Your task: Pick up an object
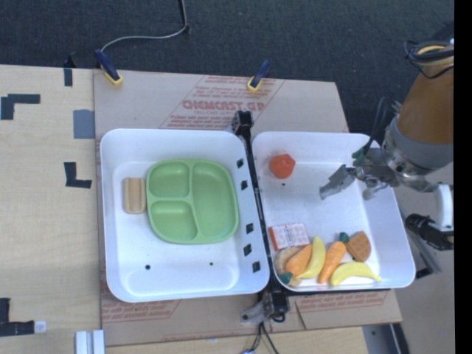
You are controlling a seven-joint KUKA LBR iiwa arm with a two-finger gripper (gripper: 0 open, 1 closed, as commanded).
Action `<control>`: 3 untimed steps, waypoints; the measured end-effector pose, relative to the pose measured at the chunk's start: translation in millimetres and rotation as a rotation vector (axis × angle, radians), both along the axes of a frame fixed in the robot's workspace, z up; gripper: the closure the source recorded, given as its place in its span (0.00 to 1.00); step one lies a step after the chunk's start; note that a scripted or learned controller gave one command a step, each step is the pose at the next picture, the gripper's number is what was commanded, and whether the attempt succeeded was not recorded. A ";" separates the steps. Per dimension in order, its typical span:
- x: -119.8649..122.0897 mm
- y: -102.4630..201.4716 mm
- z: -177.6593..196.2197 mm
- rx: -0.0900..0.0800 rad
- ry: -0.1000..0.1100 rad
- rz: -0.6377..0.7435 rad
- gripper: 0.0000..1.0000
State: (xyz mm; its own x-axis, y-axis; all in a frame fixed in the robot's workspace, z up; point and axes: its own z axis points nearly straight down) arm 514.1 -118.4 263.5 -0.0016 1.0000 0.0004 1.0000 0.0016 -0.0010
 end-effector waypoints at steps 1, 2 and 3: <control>48.3 24.0 -132.4 0.001 0.003 -0.001 0.00; 125.9 46.8 -78.8 -0.001 -0.002 0.000 0.00; 128.8 19.4 -177.5 -0.001 -0.003 -0.001 0.00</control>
State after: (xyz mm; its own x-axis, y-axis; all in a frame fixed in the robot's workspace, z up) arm 642.9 -99.1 86.0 -0.0006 1.0000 -0.0007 1.0000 0.0006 0.0023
